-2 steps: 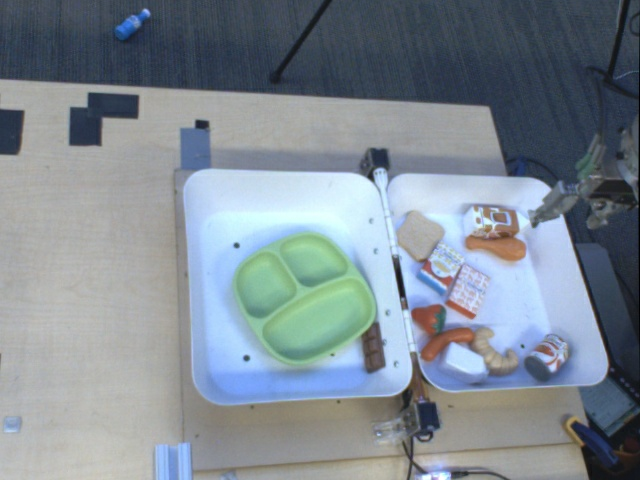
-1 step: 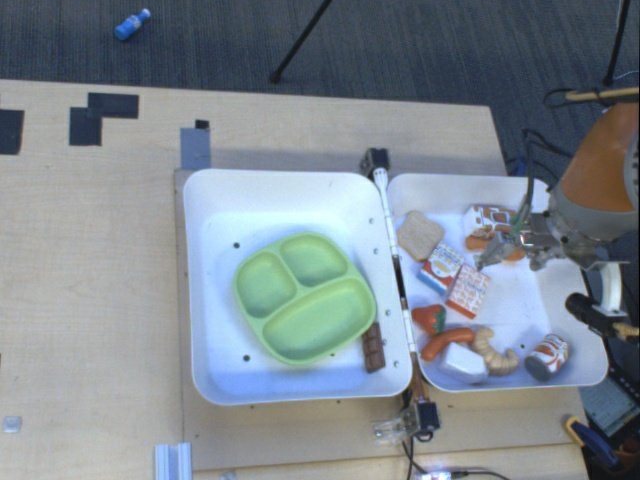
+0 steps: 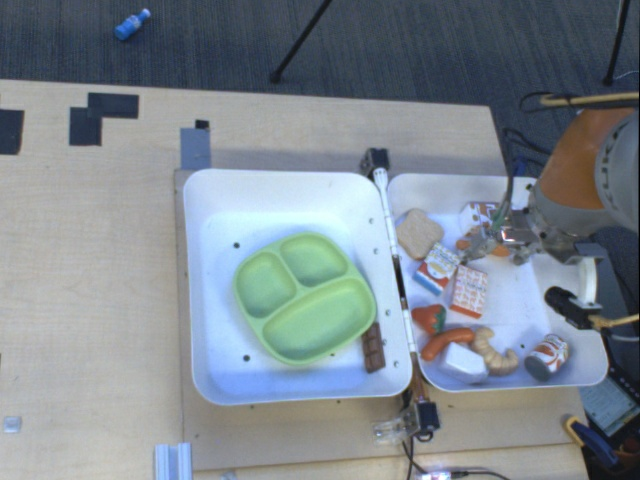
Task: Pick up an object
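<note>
- Camera view, left bin (image 3: 205, 268): a green divided plate (image 3: 305, 296) lies flat in the middle, and a small brown bar (image 3: 373, 349) rests against the bin's right wall, just beside the plate's lower right edge.
- Camera view, right bin (image 3: 585, 368): this one holds the clutter. I see a tan bread slice (image 3: 418, 233) near the top left, a small white carton (image 3: 437, 267) and a red-and-white patterned packet (image 3: 468, 292) below it, then a red pepper (image 3: 428, 318), an orange sausage (image 3: 447, 340), a white cup (image 3: 464, 363), a beige knobbly piece (image 3: 495, 353) and a small can (image 3: 546, 355) along the lower edge.
- The arm (image 3: 590, 173) reaches in from the right, and its gripper (image 3: 487, 235) sits low over the upper middle of the right bin, at a small orange-and-silver wrapped thing (image 3: 480, 214).
- I cannot tell whether the fingers are spread or closed, nor whether they have anything between them; the metal parts and the wrapper blur together.
- The wrapped thing lies right at the gripper's tip, touching or nearly so; the carton and packet lie just beside it, to the lower left.
- My guess on handling: the wrapper looks light, crinkly and slippery, so it is best pinched across its narrow middle. The carton and packet look light and fairly stiff, and would take a grip across their short sides.
</note>
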`<state>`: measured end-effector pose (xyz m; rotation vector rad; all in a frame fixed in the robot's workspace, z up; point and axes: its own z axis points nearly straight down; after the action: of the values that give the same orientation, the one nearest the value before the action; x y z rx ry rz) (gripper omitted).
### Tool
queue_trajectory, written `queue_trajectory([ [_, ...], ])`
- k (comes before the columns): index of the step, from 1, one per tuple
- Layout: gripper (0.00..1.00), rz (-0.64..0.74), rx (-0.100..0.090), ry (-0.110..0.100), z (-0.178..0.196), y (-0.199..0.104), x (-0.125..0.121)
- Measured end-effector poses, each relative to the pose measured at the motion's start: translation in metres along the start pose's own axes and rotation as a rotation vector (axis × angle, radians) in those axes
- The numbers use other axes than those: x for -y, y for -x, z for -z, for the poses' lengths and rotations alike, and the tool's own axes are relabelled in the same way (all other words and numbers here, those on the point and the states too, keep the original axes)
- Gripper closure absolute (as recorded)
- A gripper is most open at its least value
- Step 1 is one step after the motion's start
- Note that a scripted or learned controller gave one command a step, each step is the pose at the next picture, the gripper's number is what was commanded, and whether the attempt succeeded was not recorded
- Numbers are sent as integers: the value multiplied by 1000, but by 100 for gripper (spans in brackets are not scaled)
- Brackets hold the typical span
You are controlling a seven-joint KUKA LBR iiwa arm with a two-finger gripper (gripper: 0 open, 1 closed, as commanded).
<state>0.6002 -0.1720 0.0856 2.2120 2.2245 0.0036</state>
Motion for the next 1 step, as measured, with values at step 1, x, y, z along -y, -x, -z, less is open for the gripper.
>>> queue_trajectory([
  [1,0,-3,-1,1,1,-28,77],
])
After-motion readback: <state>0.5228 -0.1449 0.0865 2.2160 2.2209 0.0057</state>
